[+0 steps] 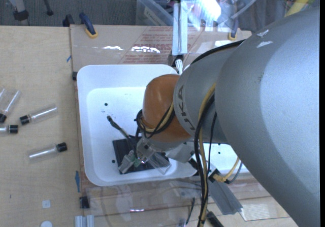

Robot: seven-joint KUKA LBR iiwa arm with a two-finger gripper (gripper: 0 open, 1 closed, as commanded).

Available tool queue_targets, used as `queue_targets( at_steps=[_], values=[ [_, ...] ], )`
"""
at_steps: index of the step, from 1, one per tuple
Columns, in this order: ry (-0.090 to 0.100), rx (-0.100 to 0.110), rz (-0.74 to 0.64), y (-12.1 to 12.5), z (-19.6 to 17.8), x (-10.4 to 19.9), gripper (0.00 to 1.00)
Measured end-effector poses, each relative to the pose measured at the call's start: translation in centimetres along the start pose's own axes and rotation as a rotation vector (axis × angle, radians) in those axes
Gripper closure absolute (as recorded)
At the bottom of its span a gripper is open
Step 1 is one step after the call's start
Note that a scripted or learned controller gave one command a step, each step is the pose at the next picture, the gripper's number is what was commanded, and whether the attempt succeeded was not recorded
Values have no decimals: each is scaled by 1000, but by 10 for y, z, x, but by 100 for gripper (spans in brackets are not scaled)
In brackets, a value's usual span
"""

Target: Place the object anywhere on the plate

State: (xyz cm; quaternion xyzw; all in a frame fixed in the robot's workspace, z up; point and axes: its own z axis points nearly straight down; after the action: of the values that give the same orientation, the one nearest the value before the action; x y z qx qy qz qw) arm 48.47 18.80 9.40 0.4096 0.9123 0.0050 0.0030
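Gripper [136, 159] low in the near part of the left bin [84, 119], below the orange band [160, 106] of the arm [264, 119], which fills much of the right side and hides the second bin almost wholly. Under the gripper lies a flat black slab [121, 149], resting on the bin floor near the front wall; whether this is the plate or the object I cannot tell. A thin dark stalk [116, 124] slants up and left from the wrist area, with a few dark specks on the white floor beyond it.

Whether the fingers are spread or closed cannot be made out: the wrist body and cabling cover them, and nothing can be seen held between them. The tool seems to touch or nearly touch the slab, but contact is not certain.

To do this step well, I judge the arm should come straight down over the middle of the piece, close squarely on opposite edges, and lift slowly, since a flat thing lying flush on the floor gives little to pinch and may slip.

On the bench at left lie some clear vials [46, 149] with black caps, well apart from the bin.
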Motion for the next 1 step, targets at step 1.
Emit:
queue_targets(
  at_steps=[1],
  values=[
    [-7,-11,5,3,-9,-4,100]
  ],
)
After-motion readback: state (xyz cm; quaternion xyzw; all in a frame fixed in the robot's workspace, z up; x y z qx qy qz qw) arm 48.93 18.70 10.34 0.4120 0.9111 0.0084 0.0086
